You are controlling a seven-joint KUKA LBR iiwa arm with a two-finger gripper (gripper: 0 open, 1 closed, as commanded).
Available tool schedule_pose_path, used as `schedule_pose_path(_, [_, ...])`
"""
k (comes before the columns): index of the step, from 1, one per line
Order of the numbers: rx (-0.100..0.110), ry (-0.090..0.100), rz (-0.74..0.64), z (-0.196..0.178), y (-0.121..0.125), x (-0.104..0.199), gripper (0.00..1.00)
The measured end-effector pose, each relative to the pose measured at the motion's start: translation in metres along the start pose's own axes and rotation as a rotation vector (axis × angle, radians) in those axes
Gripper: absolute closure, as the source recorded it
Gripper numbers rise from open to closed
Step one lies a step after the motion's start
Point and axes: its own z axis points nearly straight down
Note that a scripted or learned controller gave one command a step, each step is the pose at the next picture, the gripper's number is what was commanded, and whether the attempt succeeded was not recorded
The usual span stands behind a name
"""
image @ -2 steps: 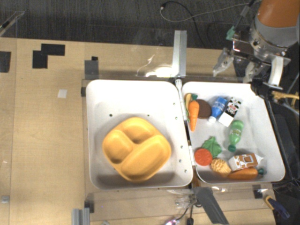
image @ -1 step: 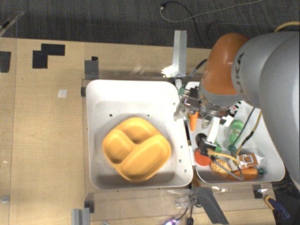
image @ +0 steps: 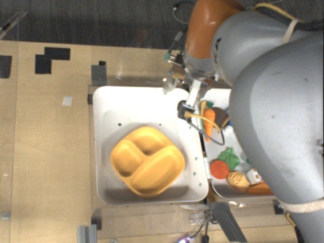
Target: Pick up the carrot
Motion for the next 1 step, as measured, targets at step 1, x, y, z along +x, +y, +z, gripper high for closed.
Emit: schedule_pose_path(1, [0.005, -0.001, 0.092, 0.083, -0.0353, 0.0809, 0.0])
